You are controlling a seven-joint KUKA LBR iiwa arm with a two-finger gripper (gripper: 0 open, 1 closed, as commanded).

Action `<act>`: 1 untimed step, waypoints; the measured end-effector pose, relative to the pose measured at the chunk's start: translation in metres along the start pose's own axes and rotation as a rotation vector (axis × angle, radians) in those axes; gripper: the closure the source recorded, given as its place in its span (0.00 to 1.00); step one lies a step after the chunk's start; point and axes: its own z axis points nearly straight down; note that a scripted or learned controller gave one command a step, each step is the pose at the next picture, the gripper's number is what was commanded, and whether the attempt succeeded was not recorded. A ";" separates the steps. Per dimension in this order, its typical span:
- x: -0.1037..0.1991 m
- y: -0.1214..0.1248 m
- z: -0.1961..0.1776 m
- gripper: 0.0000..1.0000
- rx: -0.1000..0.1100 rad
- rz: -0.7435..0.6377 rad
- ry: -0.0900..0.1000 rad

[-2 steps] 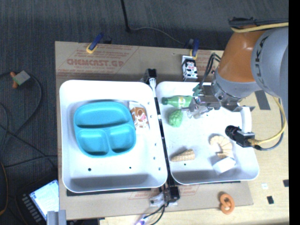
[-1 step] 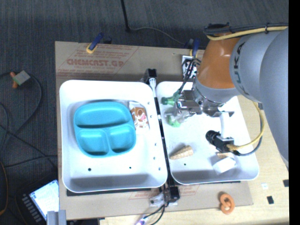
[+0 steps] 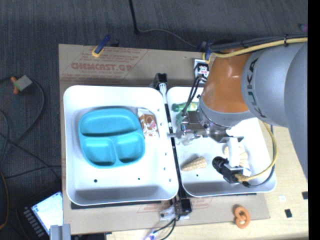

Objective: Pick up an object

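1. In the right bin (image 3: 207,183), toward its front left, a tan cone (image 3: 194,163) lay on its side with bare floor around most of it. It was judged the readiest object to pick, since nothing crowded it
2. Just to its right lay a pale ridged item (image 3: 236,151), partly overlapped by the robot's wrist hardware, so its outline could not be fully read
3. The gripper (image 3: 184,130) hung low by the bin's left wall, behind the cone and apart from it. No object was seen in its grasp. Whether it was spread or pressed together could not be told, because the arm's bulk screened it
4. A small green item (image 3: 177,106) sat at the rear left of the same bin, near the gripper
5. In the left bin (image 3: 70,149), a blue divided tray (image 3: 110,136) took up most of the floor. A brown-and-white packet (image 3: 148,124) lay between the tray's right rim and the bin wall, a tight placing judged awkward for a grasp
6. The pick was judged not yet made; reaching the cone would call for a short shift toward the front of the bin
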 end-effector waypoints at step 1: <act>0.048 -0.020 0.030 1.00 0.001 -0.001 0.000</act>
